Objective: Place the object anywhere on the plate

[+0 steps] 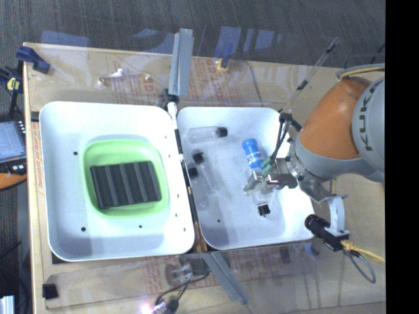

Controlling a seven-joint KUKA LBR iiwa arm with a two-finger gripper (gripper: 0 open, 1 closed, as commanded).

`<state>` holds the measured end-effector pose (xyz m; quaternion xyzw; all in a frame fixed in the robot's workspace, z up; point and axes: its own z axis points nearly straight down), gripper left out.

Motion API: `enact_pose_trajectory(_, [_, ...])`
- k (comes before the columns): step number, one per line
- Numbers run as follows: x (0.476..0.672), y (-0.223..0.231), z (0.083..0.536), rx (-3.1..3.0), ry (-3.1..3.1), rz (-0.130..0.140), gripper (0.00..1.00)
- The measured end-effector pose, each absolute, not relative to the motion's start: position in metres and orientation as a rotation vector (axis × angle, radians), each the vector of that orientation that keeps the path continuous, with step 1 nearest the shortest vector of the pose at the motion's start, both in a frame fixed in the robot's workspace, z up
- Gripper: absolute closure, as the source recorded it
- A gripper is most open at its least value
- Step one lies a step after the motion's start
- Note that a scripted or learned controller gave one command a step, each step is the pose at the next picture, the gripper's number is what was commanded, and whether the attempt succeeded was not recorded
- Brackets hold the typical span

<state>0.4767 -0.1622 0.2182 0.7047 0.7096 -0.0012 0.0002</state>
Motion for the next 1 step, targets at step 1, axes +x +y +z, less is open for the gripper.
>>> enact_pose_trajectory(1, [0.4767,-0.1622,0.2182,2.214,2.229,-0.004,0.0])
